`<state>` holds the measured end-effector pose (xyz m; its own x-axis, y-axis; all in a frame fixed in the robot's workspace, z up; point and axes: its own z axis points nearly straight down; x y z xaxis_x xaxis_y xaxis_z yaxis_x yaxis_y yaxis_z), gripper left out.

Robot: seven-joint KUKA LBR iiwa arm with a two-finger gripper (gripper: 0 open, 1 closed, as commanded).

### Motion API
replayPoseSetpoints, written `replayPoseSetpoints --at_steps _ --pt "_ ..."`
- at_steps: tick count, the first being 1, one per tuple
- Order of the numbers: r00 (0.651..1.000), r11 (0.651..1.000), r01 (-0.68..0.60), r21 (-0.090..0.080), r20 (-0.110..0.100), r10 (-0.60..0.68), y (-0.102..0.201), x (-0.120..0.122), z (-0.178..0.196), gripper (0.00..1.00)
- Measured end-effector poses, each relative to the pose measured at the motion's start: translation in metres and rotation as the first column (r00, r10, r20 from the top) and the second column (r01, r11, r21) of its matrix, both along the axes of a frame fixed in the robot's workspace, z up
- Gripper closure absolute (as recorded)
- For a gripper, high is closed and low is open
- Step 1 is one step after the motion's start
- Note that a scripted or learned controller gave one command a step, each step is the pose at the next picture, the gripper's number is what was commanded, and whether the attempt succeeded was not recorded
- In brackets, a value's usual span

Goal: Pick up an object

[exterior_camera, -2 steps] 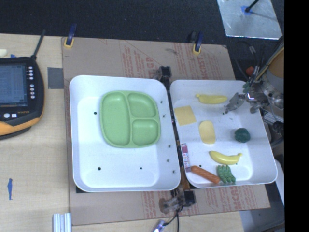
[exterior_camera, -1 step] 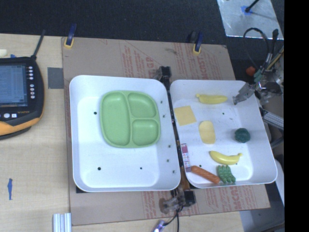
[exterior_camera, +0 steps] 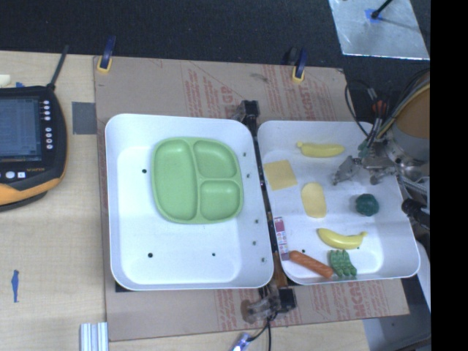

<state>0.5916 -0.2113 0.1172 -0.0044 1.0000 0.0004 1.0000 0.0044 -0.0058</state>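
The right bin (exterior_camera: 387, 265) holds several toy foods: a yellow banana (exterior_camera: 319, 150) at the back, a flat yellow square (exterior_camera: 279, 174), a pale yellow oval (exterior_camera: 314, 199), a dark green ball (exterior_camera: 367, 205), a second banana (exterior_camera: 341, 238), an orange carrot (exterior_camera: 309, 263) and a green leafy piece (exterior_camera: 341, 264). My gripper (exterior_camera: 349, 168) hangs over the right bin's back right part, between the back banana and the green ball. Its fingers are spread open with nothing between them.
The left bin (exterior_camera: 128, 254) bears a green divided plate (exterior_camera: 197, 179). A small red-and-white packet (exterior_camera: 281, 232) lies at the right bin's left wall. A tablet-like pendant (exterior_camera: 25, 145) rests at the bench's left edge. Cables (exterior_camera: 376, 115) trail behind the wrist.
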Motion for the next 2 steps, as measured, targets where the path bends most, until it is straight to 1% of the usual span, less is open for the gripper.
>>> replayPoseSetpoints --at_steps 1,2 --pt "1.000 1.000 0.003 -0.002 0.005 -0.003 -0.001 -0.023 0.095 0.00" --pt "1.000 1.000 -0.001 0.000 -0.001 0.001 0.000 -0.038 -0.027 0.00"
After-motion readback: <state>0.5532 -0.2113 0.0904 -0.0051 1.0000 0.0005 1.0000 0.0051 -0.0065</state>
